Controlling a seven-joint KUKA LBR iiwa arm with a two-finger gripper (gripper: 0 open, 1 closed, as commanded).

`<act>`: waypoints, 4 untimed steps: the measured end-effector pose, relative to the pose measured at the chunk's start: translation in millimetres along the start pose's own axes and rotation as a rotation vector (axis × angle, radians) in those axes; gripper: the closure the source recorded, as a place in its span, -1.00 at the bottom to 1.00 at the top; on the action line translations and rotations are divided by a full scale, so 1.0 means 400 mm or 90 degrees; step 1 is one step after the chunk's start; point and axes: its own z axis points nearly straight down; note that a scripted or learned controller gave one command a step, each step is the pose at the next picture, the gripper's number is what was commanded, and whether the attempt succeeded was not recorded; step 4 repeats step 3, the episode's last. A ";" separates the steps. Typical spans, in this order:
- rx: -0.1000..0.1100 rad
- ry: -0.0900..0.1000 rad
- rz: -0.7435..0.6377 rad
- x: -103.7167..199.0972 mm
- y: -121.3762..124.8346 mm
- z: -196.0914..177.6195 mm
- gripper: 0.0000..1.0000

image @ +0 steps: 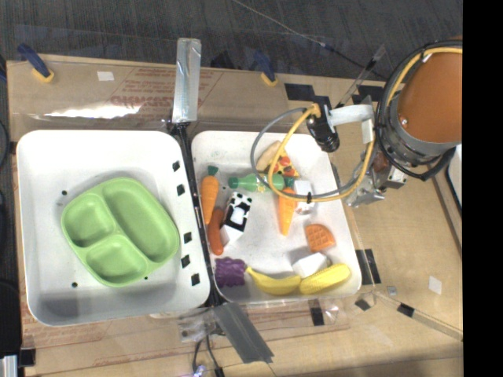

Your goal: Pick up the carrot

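Pincer (367, 195) poised at the outer wall of the right bin (263, 250), on the side away from the left bin (43, 187), with bare worktop (416, 242) just beyond; cannot tell how far open, nor whether anything is in its hold (too small and too cluttered to judge).

Well apart from the pincer, clear across the right bin: the carrot (208, 199), lying flat along the wall shared with the left bin, green tuft toward the top of the view, narrow end running on into a dark red sausage-like piece (215, 238); touching or merely overlapping, hard to say.

Nearer the pincer, toward the bin's middle: an orange cone (284, 214), point toward the bottom of the view, broad end among a small cluster of red and green bits (288, 171). Between that cone and the carrot: a black-and-white box (238, 210) and, just above it, a green piece (247, 182).

Closest to the pincer, below and toward the bin's inside: an orange ridged slab (320, 236); under it a white block (309, 264) resting against a yellow piece (328, 278); beside that a banana (271, 283), then purple grapes (230, 271) in the corner under the carrot.

Farthest from the pincer, in the left bin: a green divided plate (118, 230).
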 end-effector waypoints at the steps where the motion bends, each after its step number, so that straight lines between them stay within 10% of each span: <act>1: -0.002 0.000 -0.002 0.120 -0.025 -0.022 1.00; 2: -0.001 -0.002 -0.001 0.022 -0.003 0.022 1.00; 4: -0.002 0.001 -0.001 0.124 -0.024 -0.064 1.00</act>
